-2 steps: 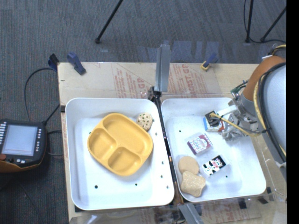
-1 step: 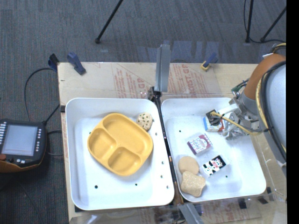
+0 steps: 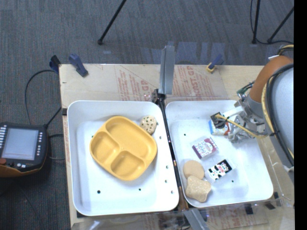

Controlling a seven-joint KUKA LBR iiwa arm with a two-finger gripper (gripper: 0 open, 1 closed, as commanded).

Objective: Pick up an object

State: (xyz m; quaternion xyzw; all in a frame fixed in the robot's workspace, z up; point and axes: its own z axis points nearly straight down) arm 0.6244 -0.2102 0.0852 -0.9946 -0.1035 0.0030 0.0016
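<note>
Camera view:
- Two shallow white bins of smooth plastic are seen side by side on the bench (image 3: 120, 83), a flat pale board printed with red lettering.
- In the left bin (image 3: 79, 128) two things are counted. One yellow plate (image 3: 122, 147), glossy, rounded at the corners and divided into three compartments, is laid at a slant over the middle. One round cookie (image 3: 149, 124), pale with dark chips, is placed just beside the plate's far right edge, near the bin's far right corner.
- In the right bin (image 3: 249, 176) four loose things are counted, all lying on the floor.
- One small pink carton (image 3: 205, 147), boxy with a white panel, is found near the middle.
- One black-and-white carton (image 3: 220, 170), boxy and patched, is set nearer the near edge, just apart from the pink one.
- Two tan, matte, bread-like pieces are placed by the near left corner: a round tan piece (image 3: 193, 168) and, touching it on its near side, a lobed tan piece (image 3: 198, 188).
- The gripper (image 3: 236, 136) is lowered over the far right part of the right bin, near the pink carton yet apart from it. Whether it is set wide or narrow cannot be told.
- The grey arm (image 3: 280, 104), banded in orange, is extended in over the right edge of the bench.
</note>
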